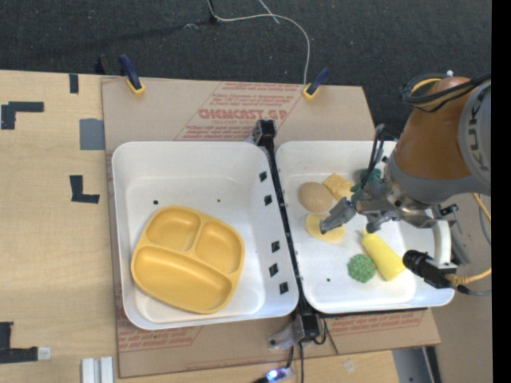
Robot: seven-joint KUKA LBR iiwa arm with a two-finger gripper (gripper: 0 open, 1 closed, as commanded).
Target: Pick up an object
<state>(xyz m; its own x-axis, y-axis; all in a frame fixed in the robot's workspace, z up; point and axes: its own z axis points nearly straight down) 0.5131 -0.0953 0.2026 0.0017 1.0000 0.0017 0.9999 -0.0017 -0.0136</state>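
Two white bins sit side by side as the grey arm (pixel 447 146) reaches over the right bin (pixel 319 294), its gripper (pixel 355 218) hanging spread and empty above a flat yellow piece (pixel 319 228). A tan potato-like object (pixel 314 196) lies just beside that piece, with another yellow item (pixel 338 184), partly hidden and hard to name, behind it. Near the gripper rest a corn cob (pixel 383 256) and green broccoli (pixel 361 268). The approach appears under way; next comes descent and closing on one item.
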